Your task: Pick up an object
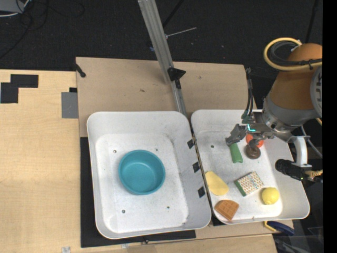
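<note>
Two white bins sit side by side: the left bin (105, 136) carries one teal bowl (141, 172), the right bin (221, 121) six small things. The gripper (246, 137) hangs low near the right bin's far edge, over a green stick (235, 153), a brown knob (254, 152) and something orange (257, 140); how far its claw is open I cannot tell. Crowding there could make it pinch two things or knock one aside. Along the near edge lie a pale yellow lump (216, 183), a checkered block (249, 183), a lemon (270, 195) and a waffle piece (227, 210).

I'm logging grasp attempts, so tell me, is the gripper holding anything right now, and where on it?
Cannot be told. The gripper sits low in the right bin, just above a green stick and a brown object, with no grasp visible.
</note>
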{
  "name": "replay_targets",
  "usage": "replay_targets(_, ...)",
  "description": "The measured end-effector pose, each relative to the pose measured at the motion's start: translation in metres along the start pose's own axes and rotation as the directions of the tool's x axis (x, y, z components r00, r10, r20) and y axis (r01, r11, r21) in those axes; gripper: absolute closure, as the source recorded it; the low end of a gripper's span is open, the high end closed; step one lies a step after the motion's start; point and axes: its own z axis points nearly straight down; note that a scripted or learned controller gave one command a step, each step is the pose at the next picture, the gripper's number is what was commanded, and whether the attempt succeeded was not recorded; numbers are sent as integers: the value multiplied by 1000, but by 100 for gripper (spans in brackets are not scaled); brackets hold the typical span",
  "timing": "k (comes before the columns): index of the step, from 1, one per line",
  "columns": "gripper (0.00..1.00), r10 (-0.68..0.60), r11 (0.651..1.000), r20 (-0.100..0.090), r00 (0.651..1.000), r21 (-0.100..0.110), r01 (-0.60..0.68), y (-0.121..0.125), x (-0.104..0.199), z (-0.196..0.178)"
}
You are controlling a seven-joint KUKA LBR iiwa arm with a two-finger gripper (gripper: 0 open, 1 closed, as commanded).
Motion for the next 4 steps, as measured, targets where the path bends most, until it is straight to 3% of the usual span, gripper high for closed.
replay_targets(1, 0, 0, 1000, 0, 1000, 0, 0, 0, 0, 0)
replay_targets(3, 0, 0, 1000, -1, 1000, 5, 0, -7, 3, 105)
replay_targets(4, 0, 0, 1000, 0, 1000, 0, 0, -7, 3, 124)
